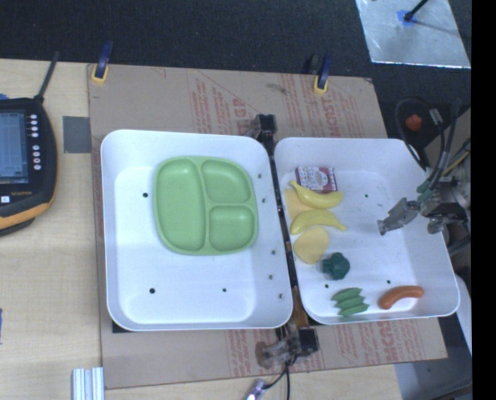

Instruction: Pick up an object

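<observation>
Gripper over bare right bin floor, near right rim

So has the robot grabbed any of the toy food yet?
Not yet. The robot's hand is over the right white bin, with nothing seen in it. The two yellow toy bananas, dark green toy broccoli and orange toy sausage all lie in that bin, so picking one up is left.

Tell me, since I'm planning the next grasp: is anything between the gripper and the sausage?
Nothing visible. The gripper sits over bare floor of the right bin, and the sausage lies apart near the front wall.
</observation>
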